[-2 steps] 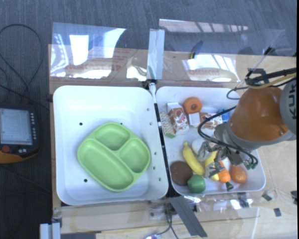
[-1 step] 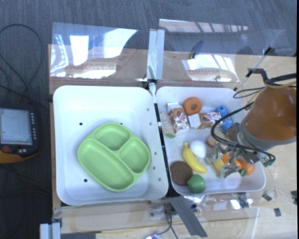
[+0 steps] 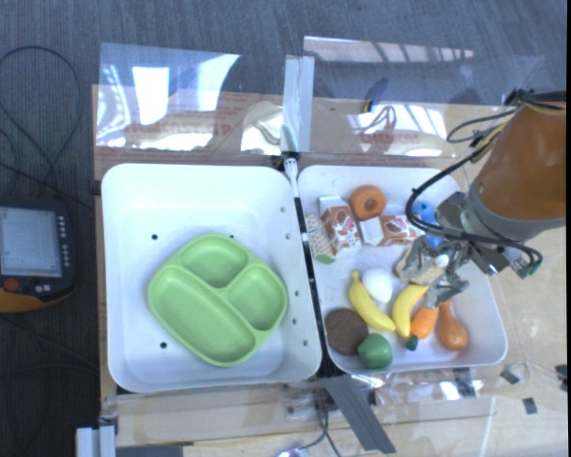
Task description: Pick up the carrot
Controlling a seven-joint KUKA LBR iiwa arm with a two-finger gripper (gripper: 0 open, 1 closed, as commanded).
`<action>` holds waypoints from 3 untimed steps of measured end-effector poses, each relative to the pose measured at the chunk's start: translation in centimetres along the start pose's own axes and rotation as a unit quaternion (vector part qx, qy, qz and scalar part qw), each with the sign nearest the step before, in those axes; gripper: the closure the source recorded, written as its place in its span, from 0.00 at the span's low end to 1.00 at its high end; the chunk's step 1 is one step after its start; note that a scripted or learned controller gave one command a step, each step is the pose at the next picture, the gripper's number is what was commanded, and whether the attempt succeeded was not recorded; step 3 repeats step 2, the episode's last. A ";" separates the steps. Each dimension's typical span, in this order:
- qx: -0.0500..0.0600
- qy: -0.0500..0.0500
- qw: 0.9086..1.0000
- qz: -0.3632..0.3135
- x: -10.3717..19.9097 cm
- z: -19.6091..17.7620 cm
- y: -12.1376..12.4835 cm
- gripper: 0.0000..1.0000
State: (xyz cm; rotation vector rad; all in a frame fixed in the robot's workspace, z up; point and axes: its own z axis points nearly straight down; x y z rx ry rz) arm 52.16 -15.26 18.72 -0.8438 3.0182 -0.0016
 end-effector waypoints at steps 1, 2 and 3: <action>-0.004 0.004 0.997 -0.072 3.5 3.9 0.1 1.00; 0.000 0.000 1.000 -0.027 -2.8 -6.3 3.1 1.00; 0.000 0.000 1.000 -0.027 -2.8 -6.3 3.1 1.00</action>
